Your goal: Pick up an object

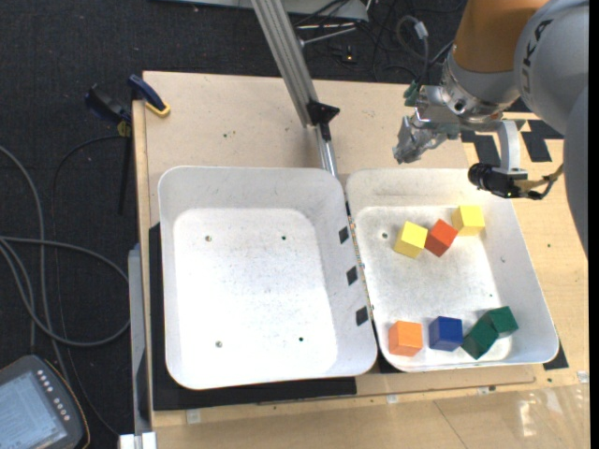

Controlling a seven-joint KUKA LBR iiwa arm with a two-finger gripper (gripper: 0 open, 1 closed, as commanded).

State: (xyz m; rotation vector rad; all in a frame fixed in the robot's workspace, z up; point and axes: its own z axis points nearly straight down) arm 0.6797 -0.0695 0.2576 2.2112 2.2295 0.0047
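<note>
**Gripper hanging over the far rim, blocks waiting below**

You are looking at the gripper [413, 145] sitting above the far edge of the right bin [524, 279], at about twelve o'clock from the cluster of blocks, and nothing is showing between its fingers. Whether those fingers are apart or together, you cannot tell from this angle; they are blurring into one grey mass.

Down at six o'clock from the gripper, close by, a yellow block [410, 238] is lying touching an orange-red block [440, 238]. A second yellow block [470, 218] is resting just beside that pair, at about two o'clock from them, near the bin's far wall.

Well apart from the gripper, along the near wall of the same bin, you are seeing a row: an orange block [404, 337], a blue block [446, 333] just beside it, and two green blocks [490, 330] pressed together at the right end.

The left bin [187, 251] is lying at nine o'clock from the right one, their rims meeting in the middle of the bench [234, 120].
</note>
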